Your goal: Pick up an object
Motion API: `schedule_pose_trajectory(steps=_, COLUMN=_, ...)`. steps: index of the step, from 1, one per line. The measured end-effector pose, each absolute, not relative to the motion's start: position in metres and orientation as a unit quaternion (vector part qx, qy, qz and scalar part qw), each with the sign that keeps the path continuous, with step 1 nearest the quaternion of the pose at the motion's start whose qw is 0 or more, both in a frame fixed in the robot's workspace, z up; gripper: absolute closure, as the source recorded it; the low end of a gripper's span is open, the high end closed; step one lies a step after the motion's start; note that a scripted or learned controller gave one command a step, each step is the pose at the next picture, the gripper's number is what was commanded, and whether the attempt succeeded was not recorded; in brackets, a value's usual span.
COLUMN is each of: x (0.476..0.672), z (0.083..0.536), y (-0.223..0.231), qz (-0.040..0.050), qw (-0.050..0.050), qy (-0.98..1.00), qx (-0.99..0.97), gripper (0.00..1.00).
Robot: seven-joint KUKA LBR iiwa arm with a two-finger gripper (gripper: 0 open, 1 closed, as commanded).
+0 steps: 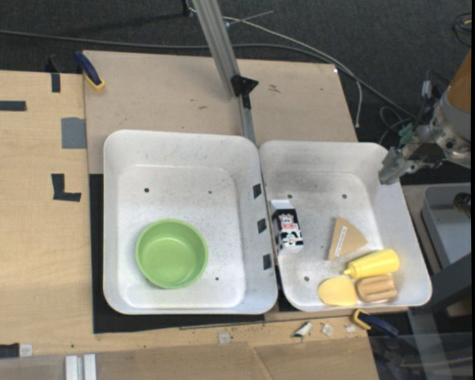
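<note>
Crowded against the right bin's (396, 212) near rim lay a yellow toy (362, 275) beside a tan wedge (346, 238). One green bowl (172, 252) sat in the left bin (119, 212), bare floor around it. At the right bin's far corner hovered the gripper (392, 167), its grasp unreadable.

Grey arm with orange band (459, 101): cut off by the right picture edge. Gripper (392, 167): blurred, finger state indistinct. Small black-and-white printed packet (288, 229), right bin's left edge: print too small to read.
</note>
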State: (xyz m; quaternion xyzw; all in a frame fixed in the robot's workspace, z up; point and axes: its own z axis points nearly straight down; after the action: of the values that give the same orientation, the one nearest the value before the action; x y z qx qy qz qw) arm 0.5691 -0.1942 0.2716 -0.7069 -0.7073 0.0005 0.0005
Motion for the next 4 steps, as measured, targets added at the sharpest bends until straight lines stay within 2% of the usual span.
schedule_pose_trajectory(steps=1, x=0.569, z=0.272, y=-0.194, qz=0.0005, qw=0.001, qy=-0.707, qx=-0.707, gripper=0.0)
schedule_pose_trajectory(steps=4, x=0.57, z=0.11, y=-0.199, qz=0.0029, qw=0.003, qy=-0.707, qx=-0.707, gripper=0.0)
